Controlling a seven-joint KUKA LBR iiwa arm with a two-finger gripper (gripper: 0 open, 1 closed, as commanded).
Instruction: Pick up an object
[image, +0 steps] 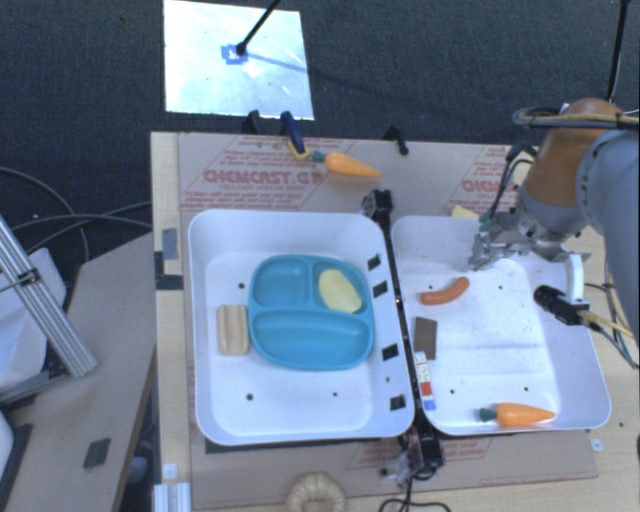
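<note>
My gripper (481, 254) hangs over the back of the right bin (570, 375), with nothing visibly held in it. An orange-red sausage (444, 291) lies on the bin floor just in front and to the left of the gripper, apart from it. A brown block (425, 337) lies near the bin's left wall. An orange carrot (515, 414) with a green top rests by the front rim.
The left bin (215, 400) holds a blue divided plate (305, 335) with a yellow piece (340, 290) in one compartment, and a beige block (232, 329) beside it. A second carrot (345, 165) lies on the cardboard behind the bins. A divider (395, 300) runs between the bins.
</note>
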